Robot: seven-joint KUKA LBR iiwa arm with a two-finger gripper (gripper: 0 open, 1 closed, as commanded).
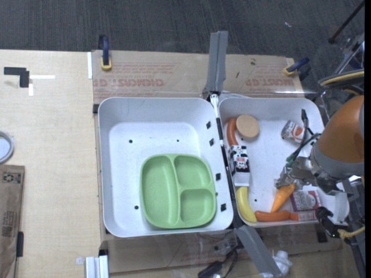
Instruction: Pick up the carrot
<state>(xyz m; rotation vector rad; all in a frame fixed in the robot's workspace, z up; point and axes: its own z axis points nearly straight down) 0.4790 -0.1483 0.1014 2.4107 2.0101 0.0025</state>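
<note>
Camera view: two white bins side by side on the bench
Arm: enters at right of frame, orange band (348, 133) above the wrist
Gripper (288, 180): low in the right bin (264, 106), fingers clamped on the carrot's top
Carrot (282, 197): lower right of frame, tilted, tip resting near a second carrot (273, 216)
Left bin (116, 155): green divided plate (177, 190)

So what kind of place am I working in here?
Likely a robotics lab test bench: two white bins clamped onto a board, toy food such as the carrot, and a green divided plate as props.
</note>
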